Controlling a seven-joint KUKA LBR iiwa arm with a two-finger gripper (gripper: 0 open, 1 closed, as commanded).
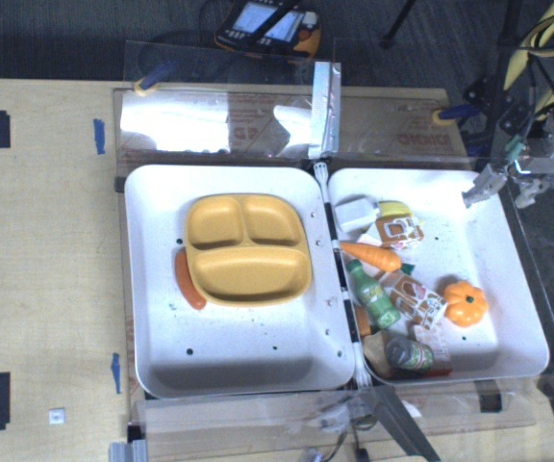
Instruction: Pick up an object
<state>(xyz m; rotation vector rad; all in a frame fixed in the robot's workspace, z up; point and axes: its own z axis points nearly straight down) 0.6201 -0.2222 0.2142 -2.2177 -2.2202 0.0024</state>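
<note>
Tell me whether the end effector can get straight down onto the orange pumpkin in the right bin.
Probably yes. The orange pumpkin lies with its top uncovered, with bare bin floor on its right and far sides. The end effector sits above the right bin's far right corner, nothing between them.

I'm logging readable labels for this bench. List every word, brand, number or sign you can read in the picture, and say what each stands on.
No text here can be read with confidence.
Handheld screen device beyond the bins: lit display, content too small to read.
Printed packets in the right bin: pictures and print, blurred.
Green bottle: label too small to read.
Clear panel behind the left bin: faint reddish print, illegible under glare.
</note>
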